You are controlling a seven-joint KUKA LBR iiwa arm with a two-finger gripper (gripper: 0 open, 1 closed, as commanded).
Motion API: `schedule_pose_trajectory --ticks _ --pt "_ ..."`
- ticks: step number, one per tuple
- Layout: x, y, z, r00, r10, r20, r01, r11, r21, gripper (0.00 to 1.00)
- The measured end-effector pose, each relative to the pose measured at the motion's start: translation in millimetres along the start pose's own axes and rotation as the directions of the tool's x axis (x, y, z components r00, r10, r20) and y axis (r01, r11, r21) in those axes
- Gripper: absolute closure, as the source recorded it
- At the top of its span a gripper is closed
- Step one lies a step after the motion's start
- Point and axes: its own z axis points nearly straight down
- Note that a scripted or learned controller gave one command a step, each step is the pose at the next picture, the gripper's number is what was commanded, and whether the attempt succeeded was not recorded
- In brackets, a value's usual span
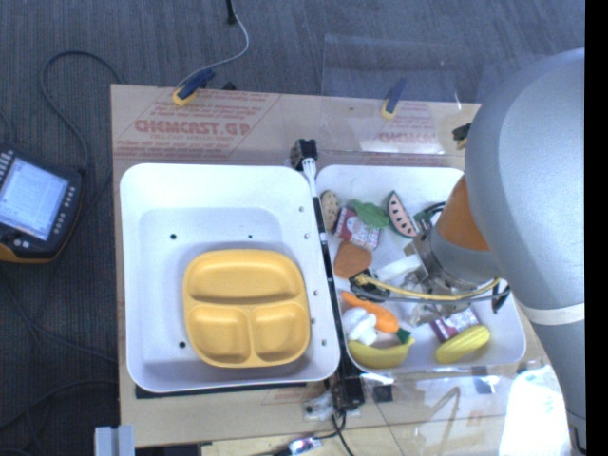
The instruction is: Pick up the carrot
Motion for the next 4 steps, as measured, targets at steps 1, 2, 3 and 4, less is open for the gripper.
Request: schedule_pose_trajectory --ticks 1,2,3,4 --pt "-0.4 0.0 0.5 1.000 0.000 0.002 0.000 1.000 -0.001 0.00" --pt "-16.3 -6.1 10.0 0.987 -0.159 -0.012 0.159 0.987 0.003 0.00" --pt "-17.6 -4.9 0.3 0.988 -0.157 -0.008 0.157 0.988 0.003 1.00" --pt "-20.7 -6.1 -70.6 0.926 -0.378 -0.001 0.378 0.926 0.003 1.00"
